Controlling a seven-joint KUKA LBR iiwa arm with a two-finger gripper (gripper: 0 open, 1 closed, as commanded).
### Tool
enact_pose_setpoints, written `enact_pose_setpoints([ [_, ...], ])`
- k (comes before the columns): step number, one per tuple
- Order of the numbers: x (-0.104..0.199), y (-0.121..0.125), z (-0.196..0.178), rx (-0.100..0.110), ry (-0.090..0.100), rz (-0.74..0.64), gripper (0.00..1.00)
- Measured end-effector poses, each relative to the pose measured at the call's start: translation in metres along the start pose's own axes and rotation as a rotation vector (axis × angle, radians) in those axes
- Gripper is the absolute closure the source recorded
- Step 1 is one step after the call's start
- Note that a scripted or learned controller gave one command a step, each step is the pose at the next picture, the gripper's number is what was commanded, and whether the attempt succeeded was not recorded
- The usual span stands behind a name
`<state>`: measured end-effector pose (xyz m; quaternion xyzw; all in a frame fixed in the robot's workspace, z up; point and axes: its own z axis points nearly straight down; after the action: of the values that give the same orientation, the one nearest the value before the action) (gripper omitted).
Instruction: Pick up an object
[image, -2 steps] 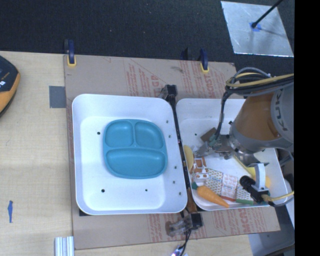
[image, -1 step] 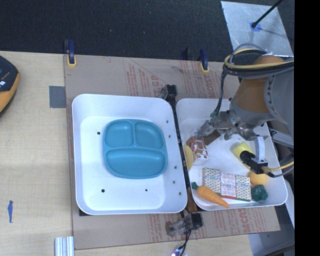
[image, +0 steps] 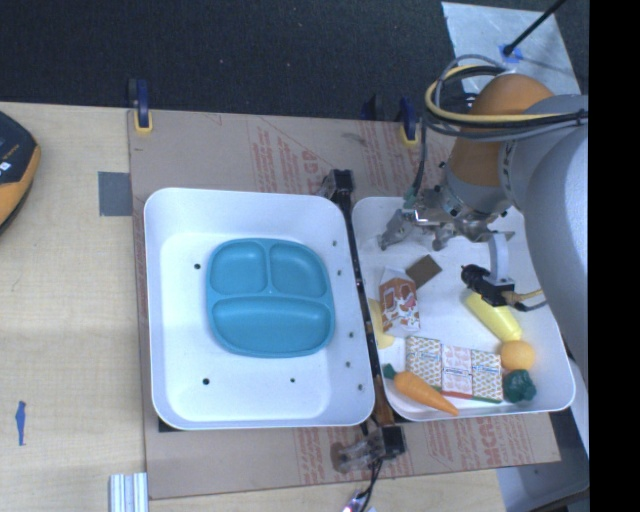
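Camera view: end effector (image: 437, 222) hovering at right bin's (image: 560, 400) far edge, grip state unclear. Nearest candidate, small patterned packet (image: 399, 304), is lying near bin's left wall. Likely light, crinkly, slippery; pinching across its narrow width seems best.

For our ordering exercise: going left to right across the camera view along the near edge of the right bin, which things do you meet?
Carrot → patterned flat packet → dark green toy piece.
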<state>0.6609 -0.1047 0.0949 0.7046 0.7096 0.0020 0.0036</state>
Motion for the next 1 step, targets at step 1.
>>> enact_pose_setpoints([
  [1, -0.0022, -0.0604, 0.003, 0.017, 0.003, 0.004, 0.0],
])
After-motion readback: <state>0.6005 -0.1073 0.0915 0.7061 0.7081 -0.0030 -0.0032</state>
